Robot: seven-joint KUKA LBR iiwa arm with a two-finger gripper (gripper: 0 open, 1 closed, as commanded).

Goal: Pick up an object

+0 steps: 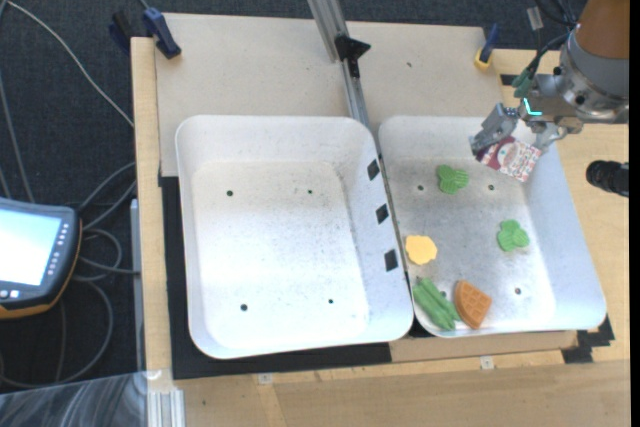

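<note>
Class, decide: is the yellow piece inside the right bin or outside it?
Inside: the yellow piece lies on the right bin's floor, near its left wall.

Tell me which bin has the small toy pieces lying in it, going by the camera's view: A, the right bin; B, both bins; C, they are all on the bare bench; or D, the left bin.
A: the two green pieces, the yellow piece, the long green piece and the orange piece all lie in the right bin.
</note>
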